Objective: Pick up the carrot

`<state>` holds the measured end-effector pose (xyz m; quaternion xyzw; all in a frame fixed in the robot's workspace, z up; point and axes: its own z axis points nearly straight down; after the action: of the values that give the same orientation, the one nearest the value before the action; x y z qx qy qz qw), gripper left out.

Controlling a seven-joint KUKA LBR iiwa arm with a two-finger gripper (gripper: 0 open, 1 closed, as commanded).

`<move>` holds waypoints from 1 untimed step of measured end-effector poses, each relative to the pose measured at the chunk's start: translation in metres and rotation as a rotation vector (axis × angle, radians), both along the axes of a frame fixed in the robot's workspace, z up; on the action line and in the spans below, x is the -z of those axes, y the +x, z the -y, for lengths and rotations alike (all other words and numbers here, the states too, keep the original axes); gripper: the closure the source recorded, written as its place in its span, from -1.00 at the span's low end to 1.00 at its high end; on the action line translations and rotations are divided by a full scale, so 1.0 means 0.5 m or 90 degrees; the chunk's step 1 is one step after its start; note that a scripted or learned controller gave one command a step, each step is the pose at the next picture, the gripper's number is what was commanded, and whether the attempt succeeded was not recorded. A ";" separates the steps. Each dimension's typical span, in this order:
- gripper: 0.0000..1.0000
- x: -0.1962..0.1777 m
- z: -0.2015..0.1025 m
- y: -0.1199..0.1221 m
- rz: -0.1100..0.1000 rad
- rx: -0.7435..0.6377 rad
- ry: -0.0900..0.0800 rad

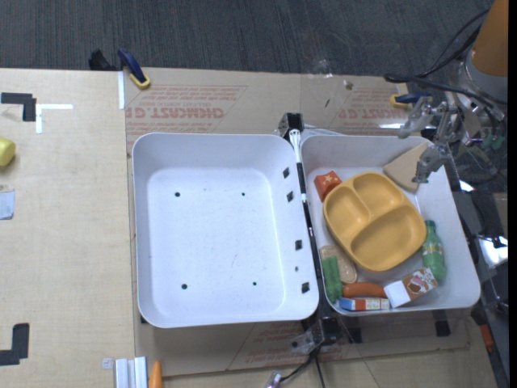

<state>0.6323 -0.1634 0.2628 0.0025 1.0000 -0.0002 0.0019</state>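
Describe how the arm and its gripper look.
The arm shows an orange band at the top right, with black cables looping off it. Below sits a cluttered metallic wrist with wires. The gripper is slim, grey metal, tapering downward.

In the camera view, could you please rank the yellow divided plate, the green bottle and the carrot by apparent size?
1. yellow divided plate, clearly largest.
2. green bottle and carrot: alike in length, partly hidden, so I won't rank them.

light: bright and even, from above | shadows: soft, thin dark lines under the white bins | glare: small shine on the bin floor | focus: mostly sharp, a bit grainy | gripper: slightly blurry | edges: no clear bending
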 end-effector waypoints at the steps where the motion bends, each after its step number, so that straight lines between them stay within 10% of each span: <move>1: -1.00 0.338 0.118 0.024 0.002 -0.017 -0.001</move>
<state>0.6441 -0.2226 0.0939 -0.0105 0.9999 -0.0009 0.0032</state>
